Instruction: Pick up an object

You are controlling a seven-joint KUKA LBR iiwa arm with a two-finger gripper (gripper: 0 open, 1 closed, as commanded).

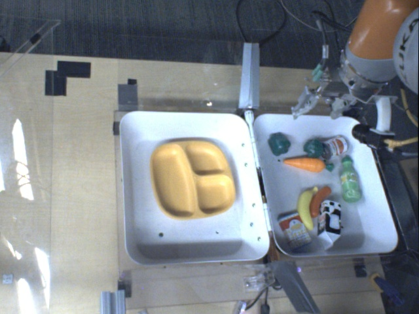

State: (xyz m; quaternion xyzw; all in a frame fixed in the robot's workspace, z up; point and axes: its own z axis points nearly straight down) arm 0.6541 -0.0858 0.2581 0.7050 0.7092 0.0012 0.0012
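The pincer (319, 103) hangs above the far rim of the right bin (386, 218), at the end of the grey arm with its orange band (383, 15) reaching in from the right. Its two thin fingers (305, 101) are spread apart, with nothing between them.

The objects to pick from all lie in the right bin. Nearest the pincer, at the far end, sit a dark green lump (279, 142) and a small can on its side (331, 147). Just in front of them an orange carrot (305, 165) lies crosswise, its tip pointing left. A green bottle (349, 179) lies along the right wall. Toward the near end a yellow banana (305, 208) touches a reddish sausage-shaped piece (318, 200); beside these rest a black-and-white carton (331, 220) and a small labelled packet (294, 229).

The left bin (141, 237) holds a yellow divided tray (192, 177) with three compartments, near its middle. Both bins sit side by side on the pale wooden worktop (59, 175), touching along their inner walls.
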